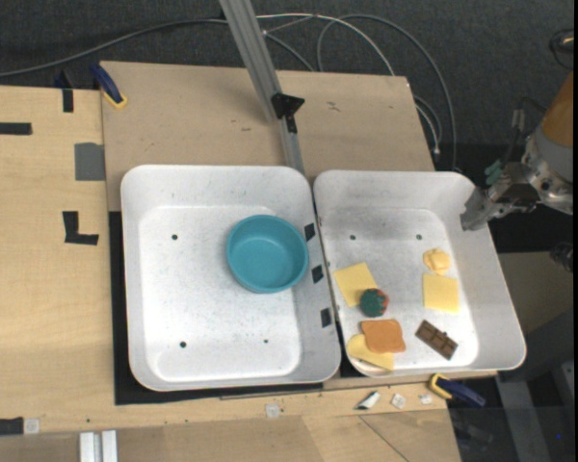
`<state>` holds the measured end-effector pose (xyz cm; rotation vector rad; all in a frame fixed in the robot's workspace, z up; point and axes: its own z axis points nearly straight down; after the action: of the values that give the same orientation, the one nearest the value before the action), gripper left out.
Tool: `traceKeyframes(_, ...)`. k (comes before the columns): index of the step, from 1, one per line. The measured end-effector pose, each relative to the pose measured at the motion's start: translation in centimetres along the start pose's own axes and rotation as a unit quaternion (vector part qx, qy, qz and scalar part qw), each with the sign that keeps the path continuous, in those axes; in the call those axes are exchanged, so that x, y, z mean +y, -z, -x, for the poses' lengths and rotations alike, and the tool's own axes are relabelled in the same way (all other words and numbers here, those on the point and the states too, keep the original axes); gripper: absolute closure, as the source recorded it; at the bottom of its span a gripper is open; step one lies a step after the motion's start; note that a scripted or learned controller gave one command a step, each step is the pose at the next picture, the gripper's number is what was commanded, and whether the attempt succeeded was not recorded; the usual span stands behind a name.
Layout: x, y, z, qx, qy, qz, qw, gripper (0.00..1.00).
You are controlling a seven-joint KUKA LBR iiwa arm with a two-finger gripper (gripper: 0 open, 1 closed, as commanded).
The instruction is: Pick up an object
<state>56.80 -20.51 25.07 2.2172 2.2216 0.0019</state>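
Right now the gripper [474, 212] hangs over the upper right rim of the right bin [482, 258]. It is dark and small in the camera view, so nobody can tell how its jaws stand. Nothing shows between them. The grey arm [549, 166] comes in from the right side, with an orange band [564, 114] above the wrist.

The right bin is the place to look from. Inside it, below the gripper, sits a small yellow lump [436, 259]. Just under that lump lies a yellow square [441, 294]. Lower still, near the bin's bottom right corner, lies a brown chocolate bar [435, 338]. Toward the middle of the bin lies a yellow slice [355, 281], and a green ball [372, 302] touches its lower edge. Below the ball sits an orange toast piece [382, 335], resting on a pale yellow piece [366, 355].

Touching the right bin on its left side is the left bin [154, 258]. A blue bowl [266, 252] stands upright in it, close to the wall shared with the right bin.
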Motion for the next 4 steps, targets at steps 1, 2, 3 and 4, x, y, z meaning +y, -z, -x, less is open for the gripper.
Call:
traceKeyframes(1,-0.4,-0.5,-5.5,0.001,0.002,-0.002,1.0,1.0)
traceKeyframes(2,1.3,-0.4,-10.7,0.001,0.003,-0.002,1.0,1.0)
traceKeyframes(3,2.5,-1.6,-16.1,0.001,0.002,-0.003,1.0,1.0)
traceKeyframes(4,2.7,-2.7,-20.9,0.001,0.002,-0.003,1.0,1.0)
